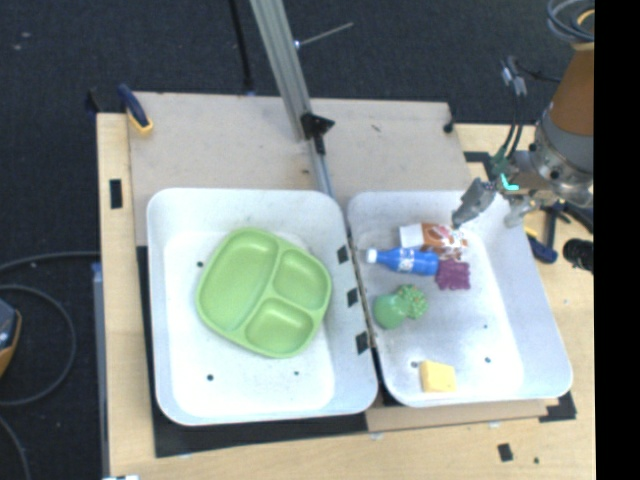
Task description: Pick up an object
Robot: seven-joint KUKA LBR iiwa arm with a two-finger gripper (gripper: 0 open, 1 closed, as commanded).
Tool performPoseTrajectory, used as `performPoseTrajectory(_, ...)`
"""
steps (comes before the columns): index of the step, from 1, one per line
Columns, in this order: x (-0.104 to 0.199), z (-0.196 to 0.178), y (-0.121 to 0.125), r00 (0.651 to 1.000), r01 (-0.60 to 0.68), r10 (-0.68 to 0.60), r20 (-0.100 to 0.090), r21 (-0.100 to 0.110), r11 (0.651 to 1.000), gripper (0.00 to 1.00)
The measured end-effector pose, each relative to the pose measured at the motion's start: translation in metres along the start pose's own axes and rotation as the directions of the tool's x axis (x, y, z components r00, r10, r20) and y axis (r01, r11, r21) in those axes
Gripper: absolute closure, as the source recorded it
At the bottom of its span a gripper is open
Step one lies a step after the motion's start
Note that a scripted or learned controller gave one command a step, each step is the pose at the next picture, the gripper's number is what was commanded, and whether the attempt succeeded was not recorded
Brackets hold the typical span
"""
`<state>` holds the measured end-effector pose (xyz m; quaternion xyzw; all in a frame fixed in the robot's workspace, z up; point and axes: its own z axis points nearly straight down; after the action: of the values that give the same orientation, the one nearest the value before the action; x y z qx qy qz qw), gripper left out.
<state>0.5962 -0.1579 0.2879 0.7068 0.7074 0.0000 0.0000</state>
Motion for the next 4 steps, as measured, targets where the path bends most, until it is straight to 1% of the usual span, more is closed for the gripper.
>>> performPoseTrajectory(1,0.000,-0.001,0.000,1.000,0.000,0.000,0.000,-0.002,1.000,0.00)
performPoseTrajectory(2,-0.009,0.058,0.003,1.000,-0.001,0.001,0.001,0.003,1.000,0.00)
performPoseTrajectory(4,-0.007,0.184,0.004,1.000,-0.001,0.001,0.001,0.003,1.000,0.00)
